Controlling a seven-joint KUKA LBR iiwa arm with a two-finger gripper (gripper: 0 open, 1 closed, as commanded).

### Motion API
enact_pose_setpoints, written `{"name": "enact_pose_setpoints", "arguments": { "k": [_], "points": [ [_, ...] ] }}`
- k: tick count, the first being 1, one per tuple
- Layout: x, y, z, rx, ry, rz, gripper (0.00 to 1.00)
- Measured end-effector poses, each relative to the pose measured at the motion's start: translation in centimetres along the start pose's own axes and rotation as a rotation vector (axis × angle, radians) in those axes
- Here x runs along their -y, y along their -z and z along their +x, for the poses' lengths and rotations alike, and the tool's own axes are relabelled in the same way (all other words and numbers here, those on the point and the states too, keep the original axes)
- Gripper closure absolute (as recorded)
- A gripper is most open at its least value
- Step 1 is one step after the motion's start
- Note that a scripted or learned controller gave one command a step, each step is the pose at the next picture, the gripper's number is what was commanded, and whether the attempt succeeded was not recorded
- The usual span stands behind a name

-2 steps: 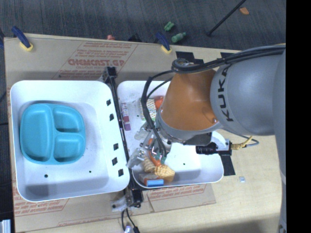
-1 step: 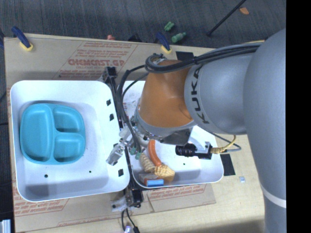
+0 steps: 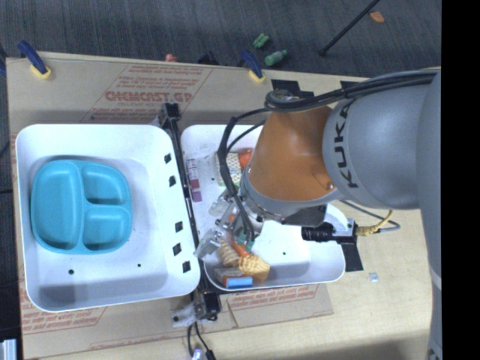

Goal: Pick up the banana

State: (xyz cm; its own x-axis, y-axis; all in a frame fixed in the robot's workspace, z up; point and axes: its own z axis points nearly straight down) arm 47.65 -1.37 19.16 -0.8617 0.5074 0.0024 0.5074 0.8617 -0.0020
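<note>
Where gripper (image 3: 234,235) hangs, banana unclear

Tray (image 3: 81,205) in left bin (image 3: 45,145); clutter, seemingly, right.

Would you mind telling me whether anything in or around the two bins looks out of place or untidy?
Nothing looks spilled or damaged. The right bin is cluttered: small items are heaped against its near-left corner, under the arm. The blue divided tray lies flat in the left bin. A few small bits lie on the floor beyond the bench.
</note>
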Motion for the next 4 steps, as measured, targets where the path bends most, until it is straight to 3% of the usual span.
{"name": "enact_pose_setpoints", "arguments": {
  "k": [1, 2, 3, 4],
  "points": [
    [-5.1, 0.0, 3.0, 0.001, 0.030, -0.001, 0.00],
    [-9.8, -6.1, 5.9, 0.000, 0.084, 0.001, 0.00],
    [-15.2, -9.9, 9.0, 0.000, 0.296, 0.000, 0.00],
    [-8.1, 5.2, 4.7, 0.005, 0.342, -0.001, 0.00]
  ]
}}
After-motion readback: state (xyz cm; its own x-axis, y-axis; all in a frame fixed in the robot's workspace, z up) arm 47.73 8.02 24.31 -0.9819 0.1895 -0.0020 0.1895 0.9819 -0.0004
